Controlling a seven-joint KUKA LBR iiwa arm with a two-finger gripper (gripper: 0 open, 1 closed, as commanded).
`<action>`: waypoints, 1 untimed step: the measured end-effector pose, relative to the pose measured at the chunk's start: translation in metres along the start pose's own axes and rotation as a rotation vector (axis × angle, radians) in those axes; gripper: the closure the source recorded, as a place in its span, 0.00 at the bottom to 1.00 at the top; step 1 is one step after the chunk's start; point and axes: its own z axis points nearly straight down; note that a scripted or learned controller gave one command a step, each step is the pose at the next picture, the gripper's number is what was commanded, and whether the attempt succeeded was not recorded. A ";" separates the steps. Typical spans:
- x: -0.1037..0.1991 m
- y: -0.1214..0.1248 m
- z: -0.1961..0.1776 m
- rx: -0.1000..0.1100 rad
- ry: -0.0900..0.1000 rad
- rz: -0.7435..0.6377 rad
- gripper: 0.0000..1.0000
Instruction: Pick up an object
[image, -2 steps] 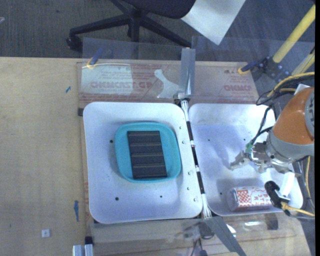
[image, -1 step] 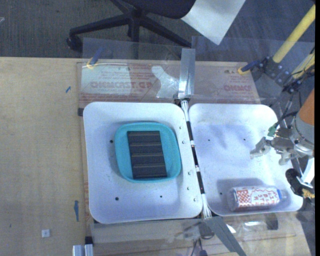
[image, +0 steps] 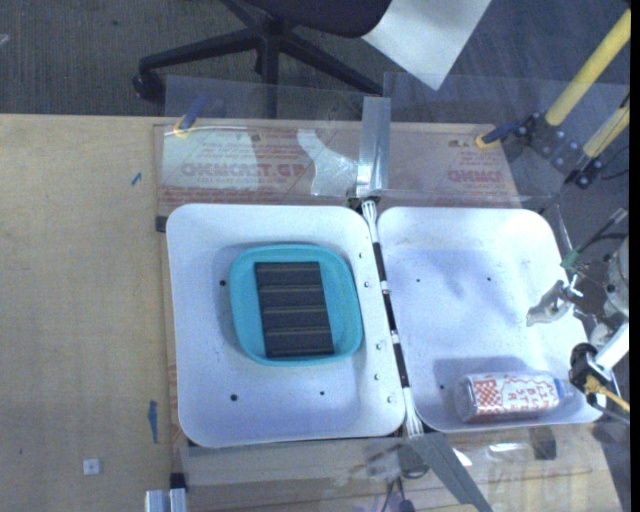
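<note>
Left bin (image: 200, 400) holds a teal dish (image: 243, 300) with dark insert; red-patterned can (image: 508, 394) lies in right bin (image: 470, 250)

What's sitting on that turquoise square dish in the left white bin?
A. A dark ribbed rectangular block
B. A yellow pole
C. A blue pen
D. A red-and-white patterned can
A: a dark ribbed rectangular block lies flat on the turquoise square dish in the left white bin, while the red-and-white patterned can lies on its side in the right white bin.

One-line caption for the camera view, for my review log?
Teal dish with dark ridged insert in left bin; red-patterned can lying in right bin.
</note>
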 end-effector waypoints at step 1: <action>0.056 -0.033 0.080 -0.019 0.007 -0.132 0.00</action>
